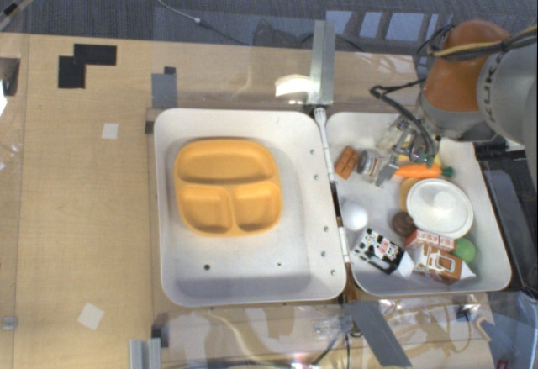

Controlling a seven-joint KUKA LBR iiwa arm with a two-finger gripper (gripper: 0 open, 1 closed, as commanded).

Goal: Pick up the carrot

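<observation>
Carrot [418, 171] lies in right bin [496, 224], white bowl [439, 206] touching below, my jaws [388, 164] just left, grip state I cannot tell.

Orange carrot [418, 171] w/ green top, yellow-orange tray [227, 187], white bins [252, 279], b&w spotted pack [377, 250].

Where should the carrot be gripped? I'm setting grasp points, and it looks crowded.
Grip the carrot across its orange middle, coming from above. It lies flat and lengthwise left-right, with the white bowl close below it, so sideways approaches look blocked.
</observation>
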